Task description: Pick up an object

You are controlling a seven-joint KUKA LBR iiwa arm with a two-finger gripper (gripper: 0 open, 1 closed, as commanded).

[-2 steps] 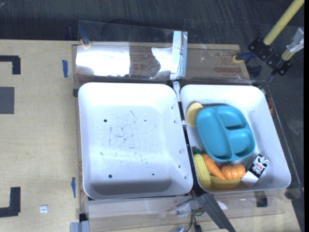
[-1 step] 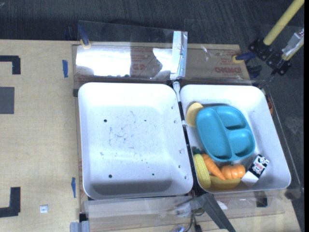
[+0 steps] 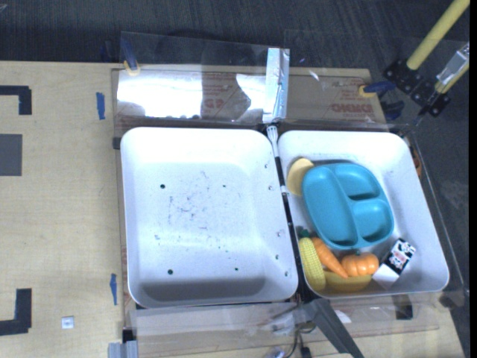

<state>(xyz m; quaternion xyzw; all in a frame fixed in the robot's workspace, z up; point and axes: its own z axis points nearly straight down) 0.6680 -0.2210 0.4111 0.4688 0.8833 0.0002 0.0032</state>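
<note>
Progress: nothing lifted yet, whole pick left | objects: blue tray point(image 3: 349, 203), carrot point(image 3: 328, 258), corn point(image 3: 311, 262) lying in right bin point(image 3: 428, 215), toys at 6 o'clock of tray | finger state: cannot be told.

Two shallow white bins side by side on wooden bench point(image 3: 59, 222). Left bin point(image 3: 201, 215): bare white floor with faint scuffs and few dark dots. Right bin point(image 3: 421, 200) holds cluster of items. Blue divided tray point(image 3: 349, 203) lies tilted at centre. Pale yellow piece point(image 3: 299, 174) touches tray's upper left edge. Below tray: yellow corn cob point(image 3: 311, 263) near dividing wall, orange carrot-like piece point(image 3: 328, 257) beside it, orange round item point(image 3: 361, 264) just right. Small black-and-white item point(image 3: 399, 257) near lower right corner. Clear plastic panels behind bins. Yellow rod point(image 3: 441, 25) with black clamp at upper right.
</note>
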